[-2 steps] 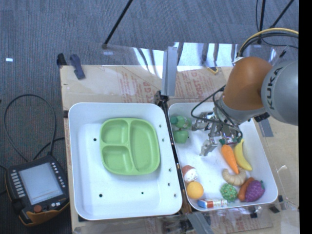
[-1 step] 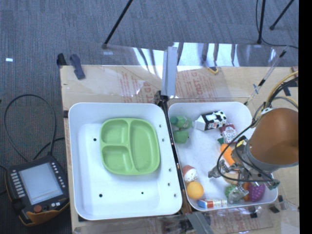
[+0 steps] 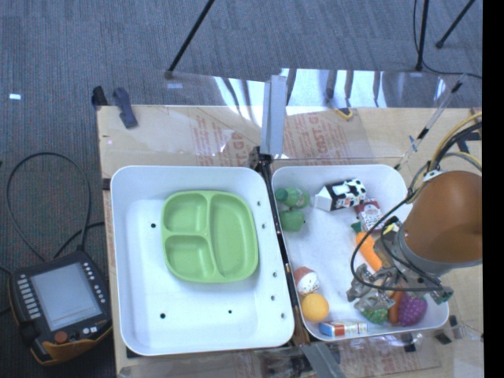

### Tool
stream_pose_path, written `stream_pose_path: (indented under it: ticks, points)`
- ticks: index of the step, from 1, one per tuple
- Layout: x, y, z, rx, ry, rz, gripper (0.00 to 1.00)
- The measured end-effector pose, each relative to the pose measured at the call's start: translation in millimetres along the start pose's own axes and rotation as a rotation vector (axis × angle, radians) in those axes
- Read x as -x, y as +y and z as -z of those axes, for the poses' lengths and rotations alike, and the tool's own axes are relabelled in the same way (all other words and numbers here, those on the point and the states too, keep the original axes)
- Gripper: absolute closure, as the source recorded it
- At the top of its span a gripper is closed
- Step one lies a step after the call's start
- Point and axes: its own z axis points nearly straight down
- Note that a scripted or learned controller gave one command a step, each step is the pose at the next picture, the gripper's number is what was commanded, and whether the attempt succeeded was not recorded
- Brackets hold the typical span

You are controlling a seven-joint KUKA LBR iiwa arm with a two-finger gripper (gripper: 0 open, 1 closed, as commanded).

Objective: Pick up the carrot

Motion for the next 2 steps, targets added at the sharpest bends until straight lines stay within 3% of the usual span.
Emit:
stream_pose_path:
  ticks: [1, 2]
  points:
    - [2, 1, 9, 0.002, -0.002, 0.003, 1.00]
    - [31, -12, 149, -0.017, -0.020, -0.132, 1.00]
